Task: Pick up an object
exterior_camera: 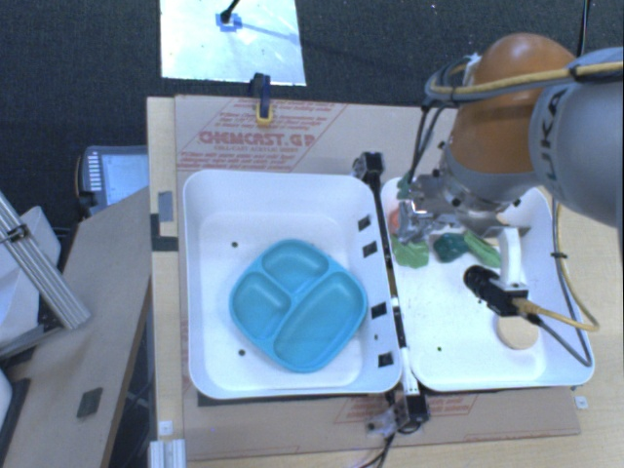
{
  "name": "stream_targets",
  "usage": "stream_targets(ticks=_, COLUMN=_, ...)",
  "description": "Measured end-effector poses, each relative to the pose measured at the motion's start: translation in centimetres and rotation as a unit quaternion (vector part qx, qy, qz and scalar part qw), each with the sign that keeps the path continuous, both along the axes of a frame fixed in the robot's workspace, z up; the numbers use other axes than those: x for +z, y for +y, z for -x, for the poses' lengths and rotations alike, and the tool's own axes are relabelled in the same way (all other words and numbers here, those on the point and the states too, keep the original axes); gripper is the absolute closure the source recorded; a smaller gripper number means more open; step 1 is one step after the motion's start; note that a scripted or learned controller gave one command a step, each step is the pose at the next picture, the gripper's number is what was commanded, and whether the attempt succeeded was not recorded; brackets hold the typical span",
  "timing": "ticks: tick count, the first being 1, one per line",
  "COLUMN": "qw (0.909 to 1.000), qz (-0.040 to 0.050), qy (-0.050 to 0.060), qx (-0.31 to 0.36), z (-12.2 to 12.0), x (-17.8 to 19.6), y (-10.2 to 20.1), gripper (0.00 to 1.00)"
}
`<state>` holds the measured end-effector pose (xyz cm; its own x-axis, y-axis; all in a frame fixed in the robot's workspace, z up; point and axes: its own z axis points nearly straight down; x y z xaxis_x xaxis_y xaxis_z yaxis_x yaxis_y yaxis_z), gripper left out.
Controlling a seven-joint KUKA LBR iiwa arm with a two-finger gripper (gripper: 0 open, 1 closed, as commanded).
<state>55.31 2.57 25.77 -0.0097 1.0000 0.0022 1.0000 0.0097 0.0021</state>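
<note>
Toys, a green one and a teal one, are seen at the back of the right bin, just under the lowered fingers, whose opening cannot be told, so a grab is judged underway and a squeeze needed next.

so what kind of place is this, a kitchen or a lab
Most likely a robot lab bench, not a kitchen: an industrial arm reaches over two white bins, one holding a blue plate, with cardboard underneath.
</note>
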Motion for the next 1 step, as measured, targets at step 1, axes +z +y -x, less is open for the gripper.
stream_targets(ticks=1, qw=1.0, qz=0.0004, qy=0.001, qx=-0.001, z=-0.58, x=-1.08, y=4.13, gripper=1.0)
